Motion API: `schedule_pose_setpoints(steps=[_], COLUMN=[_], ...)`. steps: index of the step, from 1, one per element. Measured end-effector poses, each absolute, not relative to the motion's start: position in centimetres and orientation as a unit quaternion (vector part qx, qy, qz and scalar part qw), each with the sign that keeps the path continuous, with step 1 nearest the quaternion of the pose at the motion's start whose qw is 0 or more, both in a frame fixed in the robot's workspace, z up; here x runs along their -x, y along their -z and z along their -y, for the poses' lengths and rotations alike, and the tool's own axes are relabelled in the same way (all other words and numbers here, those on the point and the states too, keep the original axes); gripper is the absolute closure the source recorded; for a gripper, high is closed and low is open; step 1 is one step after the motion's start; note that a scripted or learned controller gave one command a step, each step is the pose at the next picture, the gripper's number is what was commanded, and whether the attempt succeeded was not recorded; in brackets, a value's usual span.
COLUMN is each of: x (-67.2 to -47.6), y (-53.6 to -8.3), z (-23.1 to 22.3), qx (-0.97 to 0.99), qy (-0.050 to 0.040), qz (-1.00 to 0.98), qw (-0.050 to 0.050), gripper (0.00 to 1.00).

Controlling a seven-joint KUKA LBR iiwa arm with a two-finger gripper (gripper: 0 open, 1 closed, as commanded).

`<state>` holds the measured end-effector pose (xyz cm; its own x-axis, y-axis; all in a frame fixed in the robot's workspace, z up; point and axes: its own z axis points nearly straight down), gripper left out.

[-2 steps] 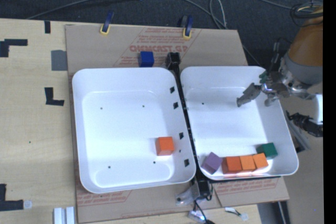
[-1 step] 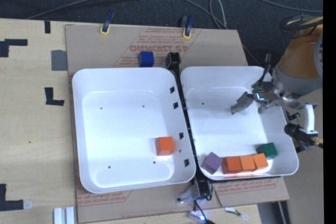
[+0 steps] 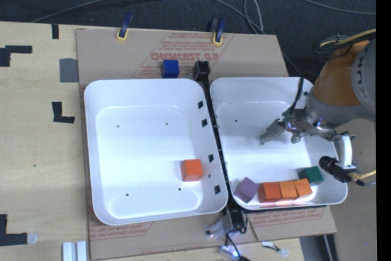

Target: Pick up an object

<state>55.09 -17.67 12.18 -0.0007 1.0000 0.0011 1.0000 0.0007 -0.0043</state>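
Observation:
An orange block (image 3: pixel 192 169) lies in the left bin (image 3: pixel 104 131), towards its front right. Along the front wall of the right bin (image 3: pixel 256 91) sits a row: a purple block (image 3: pixel 246 189), then three orange blocks (image 3: pixel 269 192) (image 3: pixel 287 191) (image 3: pixel 303 188), with a green block (image 3: pixel 312 175) behind the last. My gripper (image 3: pixel 272 133) hangs over the middle of the right bin, pointing left, well back from that row. Nothing shows in it.
A blue block (image 3: pixel 170 68) rests on the cardboard behind the left bin, outside both bins. A black clamp (image 3: pixel 201 70) sits at the back where the bins meet. The arm's orange band (image 3: pixel 336 79) is over the right bin's far right corner.

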Motion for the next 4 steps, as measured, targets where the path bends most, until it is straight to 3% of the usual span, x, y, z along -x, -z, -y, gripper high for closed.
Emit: schedule_pose_setpoints(steps=[1, 4], x=[-55.2, -55.0], y=[-13.4, -28.5], z=[17.7, 18.7], qx=[0.707, 0.707], qy=[0.0000, 0.0009], qz=[0.708, 0.707], qw=[0.000, -0.002], gripper=[1.00, 1.00])
